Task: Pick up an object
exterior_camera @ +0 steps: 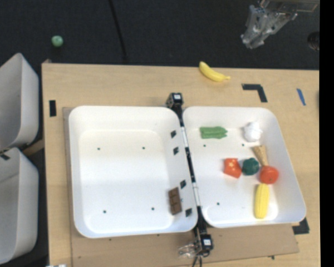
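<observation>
— Wooden bench [128,88], two white bins; the right bin [284,204] holds the pickings: a green piece [213,132], a red block [232,167] and a corn cob [261,200].

— And the gripper [261,29]?

— High up, far corner; I can't tell its state. That red-and-teal cluster sits tight, so it might nudge neighbours. The green piece has open room.
</observation>
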Action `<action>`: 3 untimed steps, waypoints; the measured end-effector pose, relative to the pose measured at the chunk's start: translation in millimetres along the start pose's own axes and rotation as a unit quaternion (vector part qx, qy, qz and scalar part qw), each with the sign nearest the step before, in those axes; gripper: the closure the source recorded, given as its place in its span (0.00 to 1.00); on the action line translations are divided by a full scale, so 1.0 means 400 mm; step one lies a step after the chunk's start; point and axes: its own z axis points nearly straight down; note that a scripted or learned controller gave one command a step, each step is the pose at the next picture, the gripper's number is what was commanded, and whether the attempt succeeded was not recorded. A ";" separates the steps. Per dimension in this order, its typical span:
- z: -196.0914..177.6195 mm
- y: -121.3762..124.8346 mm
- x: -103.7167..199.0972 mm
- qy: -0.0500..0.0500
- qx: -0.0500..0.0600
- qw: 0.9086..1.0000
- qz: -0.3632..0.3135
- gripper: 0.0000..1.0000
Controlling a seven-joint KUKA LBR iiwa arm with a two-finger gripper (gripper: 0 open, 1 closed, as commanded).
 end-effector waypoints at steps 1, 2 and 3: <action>0.504 -0.107 -0.090 0.000 0.015 1.000 0.004 1.00; 0.168 -0.075 -0.011 0.000 -0.002 1.000 0.000 1.00; 0.694 -0.098 0.057 0.000 0.013 1.000 0.002 1.00</action>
